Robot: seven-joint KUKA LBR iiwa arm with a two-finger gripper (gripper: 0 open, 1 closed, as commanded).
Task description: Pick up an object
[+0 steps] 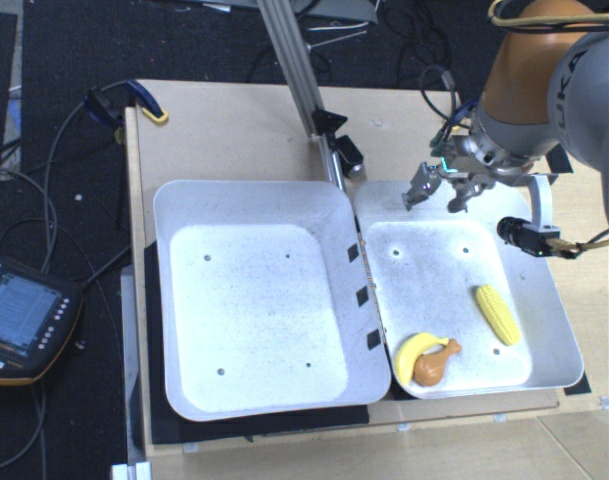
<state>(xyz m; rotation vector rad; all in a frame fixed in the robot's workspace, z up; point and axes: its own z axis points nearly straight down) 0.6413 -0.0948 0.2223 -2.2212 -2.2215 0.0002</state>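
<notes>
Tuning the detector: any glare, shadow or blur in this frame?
Camera view: even, soft light; both white bins bright but speckle still readable; faint shadows under the corn and banana; tool slightly soft; floor dark.

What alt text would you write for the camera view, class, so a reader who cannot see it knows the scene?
The arm's gripper hangs open, holding nothing, above the far edge of the right bin, which holds a corn cob, a banana and a chicken drumstick. The left bin sits beside it.

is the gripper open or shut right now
Open: the gripper has its two fingers spread apart with nothing between them, above the right bin's far edge.
</notes>
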